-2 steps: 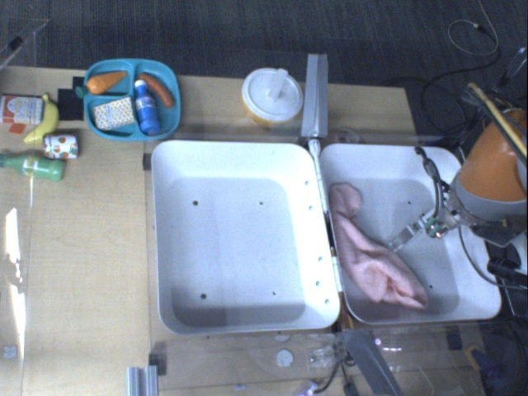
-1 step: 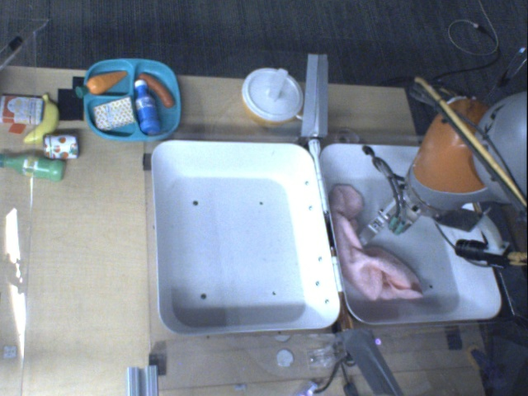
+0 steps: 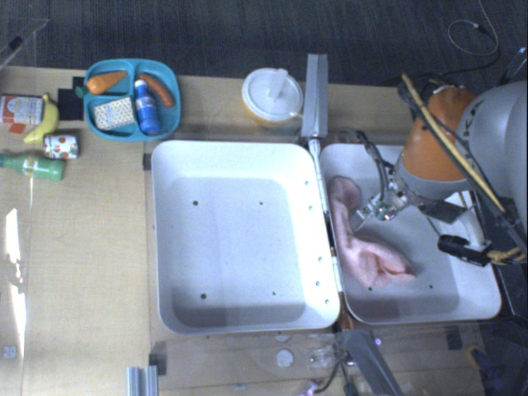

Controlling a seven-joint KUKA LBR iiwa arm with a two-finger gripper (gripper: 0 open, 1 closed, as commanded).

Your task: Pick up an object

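Pink cloth [image 3: 367, 252] in right bin [image 3: 429, 299], hand [image 3: 378, 209] above.

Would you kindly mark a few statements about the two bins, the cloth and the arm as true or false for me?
1. The pink cloth lies in the right bin. True.
2. The tool is above the left bin. False: it is over the right bin, just beside the cloth.
3. The cloth is folded into a neat square. False: it lies crumpled, stretched along the bin's left side.
4. A blue divided tray with toy food sits on the bench beyond the left bin. True.
5. A yellow lidded cup stands inside the right bin. False: it stands on the bench outside both bins.
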